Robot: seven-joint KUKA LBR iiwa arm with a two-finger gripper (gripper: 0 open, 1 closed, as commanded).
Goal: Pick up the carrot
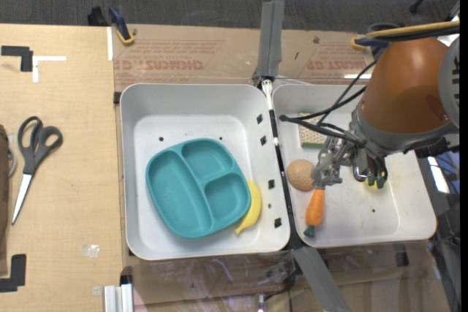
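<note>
1. The small orange carrot with a green tip lies on the floor of the right white plastic bin, near its left wall and front edge, not lifted.
2. My gripper hangs just above the carrot's upper end, beside a tan rounded potato-like object; whether it is spread or closed I cannot tell.
3. Left to do: descend, grasp, raise.

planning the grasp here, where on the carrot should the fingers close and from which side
Probably the carrot at its thick orange middle, from straight above, fingers closing across its width. It lies flat, lengthwise up-down in the view, green end nearest. The tan ball sits near its top end, so stay lower.
</note>
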